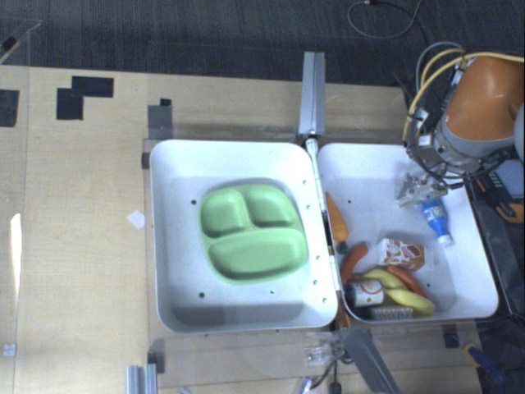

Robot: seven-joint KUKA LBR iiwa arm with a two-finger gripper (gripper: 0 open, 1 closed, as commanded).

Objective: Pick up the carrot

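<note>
Carrot (335, 220): lay against right bin's (484, 302) left wall, untouched.
Gripper (420, 189): hovered near bin's upper right, beside bottle (435, 221).
Jaws: state could not be told.

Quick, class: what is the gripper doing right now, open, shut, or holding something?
Gripper: cannot be told; it hangs over the right white bin, near the blue-capped tube, away from the orange carrot.

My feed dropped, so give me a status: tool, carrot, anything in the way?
Tool over right bin's far side, by the blue bottle. Carrot against the bin's left wall, untouched. Nothing on top of it; red pepper just beyond its near end.
</note>
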